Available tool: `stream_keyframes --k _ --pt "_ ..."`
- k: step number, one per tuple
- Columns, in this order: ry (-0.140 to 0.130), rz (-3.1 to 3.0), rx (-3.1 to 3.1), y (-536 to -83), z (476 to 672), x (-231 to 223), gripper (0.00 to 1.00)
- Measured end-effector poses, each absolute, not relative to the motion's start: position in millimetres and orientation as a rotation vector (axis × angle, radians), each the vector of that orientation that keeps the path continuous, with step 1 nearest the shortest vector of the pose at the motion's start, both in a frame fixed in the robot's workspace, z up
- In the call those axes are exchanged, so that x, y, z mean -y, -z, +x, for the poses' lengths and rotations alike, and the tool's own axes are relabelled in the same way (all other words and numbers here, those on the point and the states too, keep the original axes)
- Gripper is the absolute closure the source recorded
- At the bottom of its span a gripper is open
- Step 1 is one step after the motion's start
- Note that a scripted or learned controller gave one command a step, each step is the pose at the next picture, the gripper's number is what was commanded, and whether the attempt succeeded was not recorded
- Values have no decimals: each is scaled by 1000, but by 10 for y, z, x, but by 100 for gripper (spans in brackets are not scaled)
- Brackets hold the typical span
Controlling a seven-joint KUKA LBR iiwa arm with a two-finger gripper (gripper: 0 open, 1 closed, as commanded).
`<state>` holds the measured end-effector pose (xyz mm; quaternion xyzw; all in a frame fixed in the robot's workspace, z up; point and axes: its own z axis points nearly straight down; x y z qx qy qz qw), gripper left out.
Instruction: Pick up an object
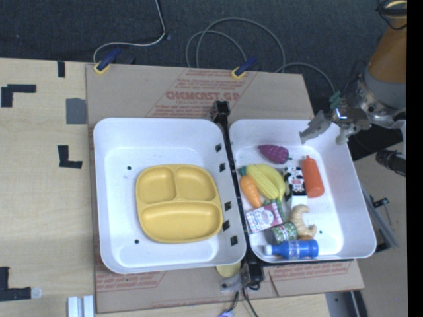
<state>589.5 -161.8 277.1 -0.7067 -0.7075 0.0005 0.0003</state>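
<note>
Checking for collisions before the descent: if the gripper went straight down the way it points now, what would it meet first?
Probably the bare floor of the right bin near its far right corner. The gripper hangs above that corner, clear of the toys, though depth is unclear.

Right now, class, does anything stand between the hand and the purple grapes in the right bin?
Nothing visible does. The hand hangs over the right bin's far corner, and bare white floor lies between it and the purple grapes. The orange bottle lies off to one side of that line.

Wooden bench (39,197) under cardboard sheet (198,94); dark carpet (66,12) with cables (218,35) behind.
</note>
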Motion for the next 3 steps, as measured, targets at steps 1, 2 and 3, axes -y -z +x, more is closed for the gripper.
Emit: stream_keyframes --k 1,2,3 --pt "-1 -2216 2227 -1663 6558 1318 0" --pt "-3 -2220 2225 -804 6355 1140 0" --pt "1 -2222 2225 -959 6373 1145 100"
